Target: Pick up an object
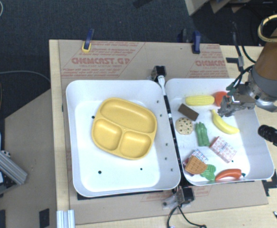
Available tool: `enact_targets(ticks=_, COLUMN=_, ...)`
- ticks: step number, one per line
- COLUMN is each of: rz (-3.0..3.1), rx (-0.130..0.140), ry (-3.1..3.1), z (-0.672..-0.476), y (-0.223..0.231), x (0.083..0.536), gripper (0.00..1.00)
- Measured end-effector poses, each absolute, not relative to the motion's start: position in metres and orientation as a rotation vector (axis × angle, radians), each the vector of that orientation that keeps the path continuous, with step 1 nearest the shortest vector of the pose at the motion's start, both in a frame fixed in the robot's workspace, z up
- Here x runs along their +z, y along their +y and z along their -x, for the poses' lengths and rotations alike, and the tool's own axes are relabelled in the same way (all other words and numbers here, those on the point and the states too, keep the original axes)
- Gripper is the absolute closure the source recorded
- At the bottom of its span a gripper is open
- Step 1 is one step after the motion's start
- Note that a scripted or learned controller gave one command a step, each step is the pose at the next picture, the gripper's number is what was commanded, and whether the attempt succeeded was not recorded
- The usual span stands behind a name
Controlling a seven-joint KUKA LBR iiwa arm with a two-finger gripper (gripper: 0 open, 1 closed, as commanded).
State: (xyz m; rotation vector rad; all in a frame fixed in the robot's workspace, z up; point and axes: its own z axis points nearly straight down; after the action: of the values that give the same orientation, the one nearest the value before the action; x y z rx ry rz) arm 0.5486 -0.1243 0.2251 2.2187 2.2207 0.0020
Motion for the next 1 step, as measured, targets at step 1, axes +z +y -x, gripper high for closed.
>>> enact_targets(ticks=1, rz=-2.217, rx=0.002, ry=2.230, z=-0.5410, y=-0.0779, x=0.2327, gripper=1.00)
